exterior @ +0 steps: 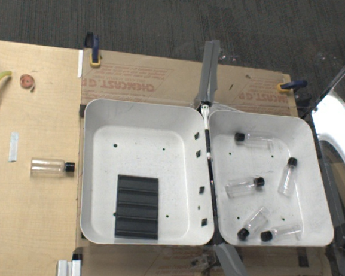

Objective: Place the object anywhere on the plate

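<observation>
The wooden bench (28,212) carries two white bins. The left bin (93,157) holds one dark ribbed plate (137,207). The right bin (313,177) holds five clear vials with black caps: (253,139), (288,175), (244,186), (252,223) and (281,234). A sixth vial (52,166) lies on the bench, left of the bins. Gripper state: cannot tell.

I count two white bins (93,157), five clear vials (253,141) in the right one, one black plate (137,207) in the left, one vial (52,166) out on the surface (28,212)
</observation>
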